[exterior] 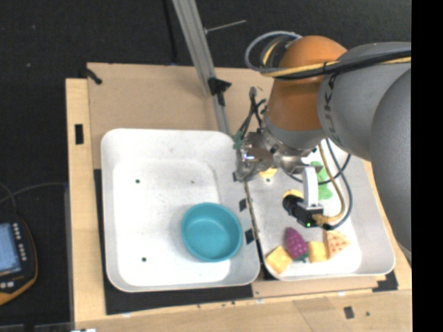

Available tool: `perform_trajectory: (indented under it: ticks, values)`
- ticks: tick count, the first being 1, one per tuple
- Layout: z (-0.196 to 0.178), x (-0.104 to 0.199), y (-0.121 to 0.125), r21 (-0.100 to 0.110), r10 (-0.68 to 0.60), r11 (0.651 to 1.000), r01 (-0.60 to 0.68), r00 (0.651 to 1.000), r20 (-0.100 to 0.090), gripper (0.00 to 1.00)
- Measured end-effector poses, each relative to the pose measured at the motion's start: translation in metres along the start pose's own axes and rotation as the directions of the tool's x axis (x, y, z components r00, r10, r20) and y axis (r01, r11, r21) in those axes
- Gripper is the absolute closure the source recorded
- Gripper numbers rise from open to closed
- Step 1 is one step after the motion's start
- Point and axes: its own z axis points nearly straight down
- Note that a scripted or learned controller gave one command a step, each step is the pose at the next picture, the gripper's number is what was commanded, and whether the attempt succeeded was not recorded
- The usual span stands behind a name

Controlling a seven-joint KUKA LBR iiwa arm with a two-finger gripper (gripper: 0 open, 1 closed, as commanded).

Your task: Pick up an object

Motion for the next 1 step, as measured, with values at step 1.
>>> perform_trajectory:
  ticks: [1]
  values:
    - [-0.017,0.0563,-0.0111,-0.003,-0.003,1.0,0.003,1.0,-0.002,1.0]
